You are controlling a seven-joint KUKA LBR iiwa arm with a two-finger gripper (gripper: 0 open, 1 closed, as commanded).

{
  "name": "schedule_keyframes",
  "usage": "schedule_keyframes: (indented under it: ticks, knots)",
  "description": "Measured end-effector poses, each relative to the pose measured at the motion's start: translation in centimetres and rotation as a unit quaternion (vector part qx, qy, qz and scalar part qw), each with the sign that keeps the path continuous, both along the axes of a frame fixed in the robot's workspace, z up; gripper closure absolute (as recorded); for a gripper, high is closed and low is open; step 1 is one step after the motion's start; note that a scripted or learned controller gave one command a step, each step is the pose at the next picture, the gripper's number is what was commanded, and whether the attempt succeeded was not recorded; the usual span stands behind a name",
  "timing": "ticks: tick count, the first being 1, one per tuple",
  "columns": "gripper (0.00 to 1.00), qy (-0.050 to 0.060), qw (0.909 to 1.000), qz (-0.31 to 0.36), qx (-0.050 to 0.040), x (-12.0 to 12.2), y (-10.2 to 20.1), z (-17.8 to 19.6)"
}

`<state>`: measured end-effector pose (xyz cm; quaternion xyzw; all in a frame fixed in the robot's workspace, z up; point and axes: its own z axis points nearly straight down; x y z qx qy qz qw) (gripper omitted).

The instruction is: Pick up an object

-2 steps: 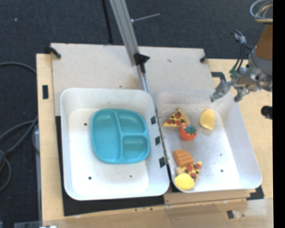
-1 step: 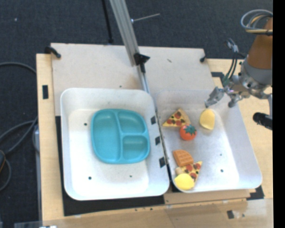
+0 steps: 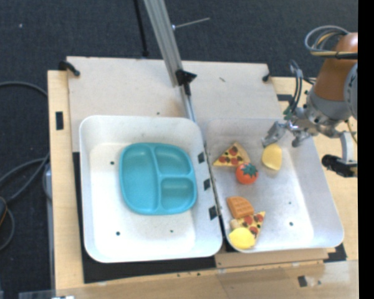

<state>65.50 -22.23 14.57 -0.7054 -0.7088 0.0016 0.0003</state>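
**Sam:** What did the arm look like when you checked?

**Me:** I saw the grey arm [image 3: 334, 86] come in from the right, with its orange band up near the top corner. It bent down over the back of the right bin [image 3: 311, 192]. The gripper [image 3: 285, 132] hung just above a pale yellow food piece [image 3: 272, 157], at that piece's back edge. Its two fingers [image 3: 275, 131] were spread apart. Nothing sat between them. I could not tell if a fingertip touched the yellow piece.

**Sam:** How many things were there? Start with the big ones.

**Me:** I counted two white bins, side by side. The left bin [image 3: 100, 167] had one blue tray [image 3: 157, 178] in it, split into three parts. The right bin had all the toy food. There were two pizza slices, one [image 3: 232, 157] near the middle wall and one [image 3: 255, 222] at the front. I saw one orange waffle block [image 3: 239, 206] touching the front slice. There was one red tomato [image 3: 247, 174] beside the back slice and near the pale yellow piece. Last, one bright yellow lemon [image 3: 241, 238] sat in the front corner, right against the front slice.
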Motion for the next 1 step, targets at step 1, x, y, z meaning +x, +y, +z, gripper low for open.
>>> schedule_keyframes:
  ticks: [1]
  knots:
    - [1.0,-0.004,1.0,0.002,-0.0022,0.16,-0.13,1.53]
